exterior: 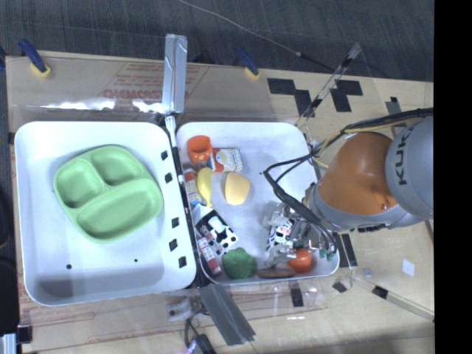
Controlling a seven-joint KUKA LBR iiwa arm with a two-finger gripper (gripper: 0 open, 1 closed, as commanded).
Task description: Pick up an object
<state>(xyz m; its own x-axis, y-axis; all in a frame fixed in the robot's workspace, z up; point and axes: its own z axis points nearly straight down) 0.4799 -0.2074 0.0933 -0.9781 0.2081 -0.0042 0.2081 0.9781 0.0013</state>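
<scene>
You have two white bins side by side on the worktop [413, 271]. The left bin [44, 271] holds a green divided plate [108, 192], lying flat near its middle. The right bin [254, 135] carries the small things: an orange cup [199, 150] at the upper left corner, a small printed packet [228, 158] just beside it, a yellow banana [203, 186] below the cup along the left wall, and a pale yellow lump [237, 189] touching the banana's right side. Lower down you see a black and white spotted block [218, 234], and a green ball-like thing [238, 263] against the bottom wall.

Your arm [369, 179] comes in from the right and bends down over the right bin's lower right corner. The hand [284, 240] sits low there, tangled among black cables, and you cannot tell from this angle whether it is open or closed. A red tomato-like thing [301, 260] lies just beside the hand at the bottom wall, with a brown piece [274, 272] to its left; whether the hand touches either one is unclear
</scene>
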